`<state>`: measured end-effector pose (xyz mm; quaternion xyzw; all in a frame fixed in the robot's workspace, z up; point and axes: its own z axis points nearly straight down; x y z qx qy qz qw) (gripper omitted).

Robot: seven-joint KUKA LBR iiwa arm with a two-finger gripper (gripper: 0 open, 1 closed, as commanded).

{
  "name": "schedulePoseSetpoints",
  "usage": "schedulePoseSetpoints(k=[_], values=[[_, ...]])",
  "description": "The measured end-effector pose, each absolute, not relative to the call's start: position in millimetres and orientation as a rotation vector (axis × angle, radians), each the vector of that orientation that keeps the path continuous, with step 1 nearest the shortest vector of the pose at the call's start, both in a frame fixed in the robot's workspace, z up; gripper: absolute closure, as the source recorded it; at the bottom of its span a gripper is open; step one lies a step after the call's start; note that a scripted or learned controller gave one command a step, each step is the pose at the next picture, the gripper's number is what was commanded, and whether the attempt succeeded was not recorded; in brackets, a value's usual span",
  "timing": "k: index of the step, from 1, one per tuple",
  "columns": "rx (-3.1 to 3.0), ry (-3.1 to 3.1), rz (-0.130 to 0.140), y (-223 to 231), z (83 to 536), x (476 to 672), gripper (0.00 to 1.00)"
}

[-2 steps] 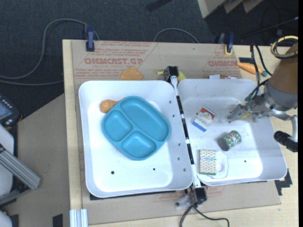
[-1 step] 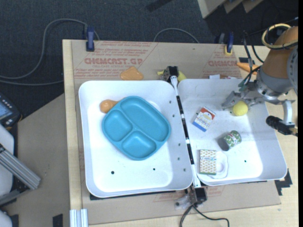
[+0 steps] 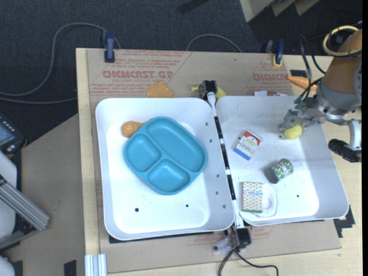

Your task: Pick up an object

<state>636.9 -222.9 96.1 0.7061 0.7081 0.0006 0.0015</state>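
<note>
Items as I read them from my station, one fixed overhead view.

1. Surface (image 3: 86, 154): tan board carrying two shallow white bins side by side.
2. Left bin (image 3: 115, 211): holds a blue divided plate (image 3: 165, 154) with three compartments, lying near the bin's middle. An orange object (image 3: 130, 128) sits just beside the plate's upper left edge, touching or nearly so.
3. Right bin (image 3: 310, 194): holds four loose things. A small yellow object (image 3: 294, 132) lies in the upper right part. A small red, white and blue packet (image 3: 248, 144) lies left of centre. A green patterned can (image 3: 280, 169) lies on its side near the middle. A patterned box (image 3: 252, 196) rests at the lower left on a white lid-like piece (image 3: 270, 202).
4. Arm (image 3: 339, 79): enters from the right, grey with an orange band.
5. End effector (image 3: 294, 121): low over the upper right of the right bin, directly at the small yellow object. I cannot tell whether it is open, closed or gripping; that detail is too small and blurred for me.
6. Outside the bins, on the board's far side: an orange piece (image 3: 159, 89) and a yellow-and-black item (image 3: 207, 88).
</note>
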Motion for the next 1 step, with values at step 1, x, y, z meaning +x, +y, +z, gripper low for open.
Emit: schedulePoseSetpoints(k=[1], values=[[2.213,2.236,0.005,-112.5,84.7,646.4,1.0]])
